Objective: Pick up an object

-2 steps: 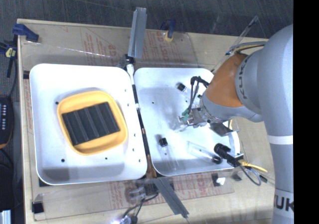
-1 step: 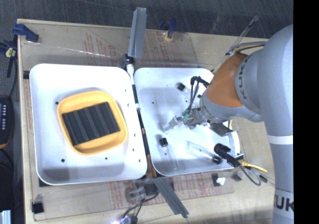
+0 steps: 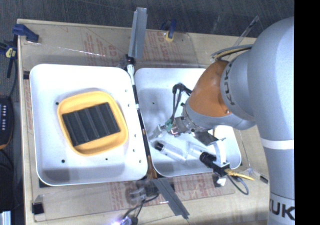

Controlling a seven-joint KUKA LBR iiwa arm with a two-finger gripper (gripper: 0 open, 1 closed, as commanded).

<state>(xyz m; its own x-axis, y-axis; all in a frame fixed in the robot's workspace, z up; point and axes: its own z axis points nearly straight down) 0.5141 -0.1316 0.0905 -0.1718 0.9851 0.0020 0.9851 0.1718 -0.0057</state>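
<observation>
Camera view from above, so clock directions are taken off the frame itself. Two white bins are set side by side on the bench (image 3: 75, 39): the left bin (image 3: 45, 76) toward 9 o'clock and the right bin (image 3: 155, 81) just past centre toward 3 o'clock. A grey metal bar (image 3: 137, 29) is stood at 12 o'clock, right above the seam between them, and a blue clamp (image 3: 25, 32) is seen out at 10 o'clock on the bench corner.

The left bin is taken up by a yellow tray (image 3: 67, 106), lying flat and a bit rotated, with a dark ribbed insert (image 3: 92, 123) seated in its middle.

The right bin is mostly covered by the arm (image 3: 260, 84), which is reached in from 3 o'clock; its orange band (image 3: 207, 96) is hung over the bin's middle. The gripper (image 3: 171, 129) is pointed down over the bin's lower-left part, near the dividing wall. Whether it is clenched or released can't be told from this angle, honestly, and nothing is seen being grasped.

A clear plastic piece (image 3: 172, 151) with a dark end is laid on the right bin's floor, just at 6 o'clock from the gripper. It is close beneath it, but contact can't be made out.
</observation>
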